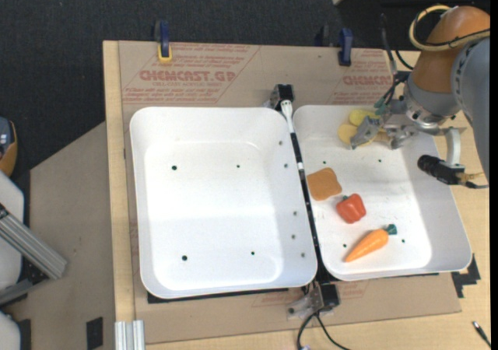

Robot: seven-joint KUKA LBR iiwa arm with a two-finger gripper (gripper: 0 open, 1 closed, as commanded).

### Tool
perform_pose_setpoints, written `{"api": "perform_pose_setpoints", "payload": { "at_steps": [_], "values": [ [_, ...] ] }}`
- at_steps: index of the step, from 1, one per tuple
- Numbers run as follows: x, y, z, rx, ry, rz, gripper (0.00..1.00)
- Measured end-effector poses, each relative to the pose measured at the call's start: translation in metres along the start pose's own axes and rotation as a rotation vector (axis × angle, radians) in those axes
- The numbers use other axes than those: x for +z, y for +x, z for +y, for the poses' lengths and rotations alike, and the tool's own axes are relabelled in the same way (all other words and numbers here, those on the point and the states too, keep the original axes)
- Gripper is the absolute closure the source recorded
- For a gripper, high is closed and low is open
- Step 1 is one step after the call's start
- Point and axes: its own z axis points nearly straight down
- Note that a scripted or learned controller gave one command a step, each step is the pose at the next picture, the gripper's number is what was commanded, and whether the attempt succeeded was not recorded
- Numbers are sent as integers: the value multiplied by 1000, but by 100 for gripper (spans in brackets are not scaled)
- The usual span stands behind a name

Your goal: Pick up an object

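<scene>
The claw [372,132] is seen beside the yellow toy [350,127]. Its grip cannot be told. The toy could be pushed away.

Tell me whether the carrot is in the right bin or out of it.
In. The carrot lies flat on the floor of the right bin, near its front edge, below the red pepper.

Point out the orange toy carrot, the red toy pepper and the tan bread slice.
orange toy carrot [366,244], camera view, middle of its body.
red toy pepper [352,208], camera view, centre of its top.
tan bread slice [324,183], camera view, middle of its face.
</scene>
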Motion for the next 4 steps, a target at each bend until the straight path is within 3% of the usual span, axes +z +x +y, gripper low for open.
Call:
{"api": "perform_pose_setpoints", "payload": {
  "at_steps": [1,2,3,4],
  "values": [
    [-1,-26,1,-4,3,9,0],
    [-2,69,-10,-9,-12,0,0],
    [-2,63,-28,0,-11,-4,0],
    [-2,45,-19,0,-17,-7,0]
  ]
}}
